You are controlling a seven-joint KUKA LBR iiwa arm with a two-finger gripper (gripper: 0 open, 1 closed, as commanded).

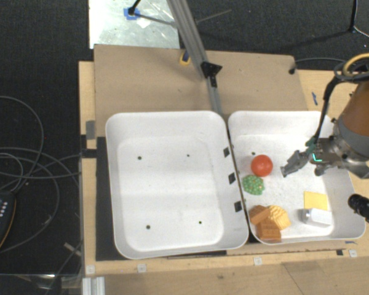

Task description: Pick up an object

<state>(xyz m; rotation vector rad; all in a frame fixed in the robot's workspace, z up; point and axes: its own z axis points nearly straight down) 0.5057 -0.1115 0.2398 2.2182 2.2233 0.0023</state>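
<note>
Two-finger gripper [290, 166] in right white bin [283, 123], fingers parted, nothing between; small round red ball [262, 165] just beside, likely light, smooth, roll-prone; pinch across middle

Arm [360, 118] reaching in from right, hand [293, 163] low, angled leftward.

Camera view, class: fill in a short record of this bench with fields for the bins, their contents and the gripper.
left bin: white, shallow
right bin: white, holds all the objects
objects: red ball, green ball, orange block, yellow block, small white item
gripper: over the right bin, right of the red ball, holding nothing
</note>
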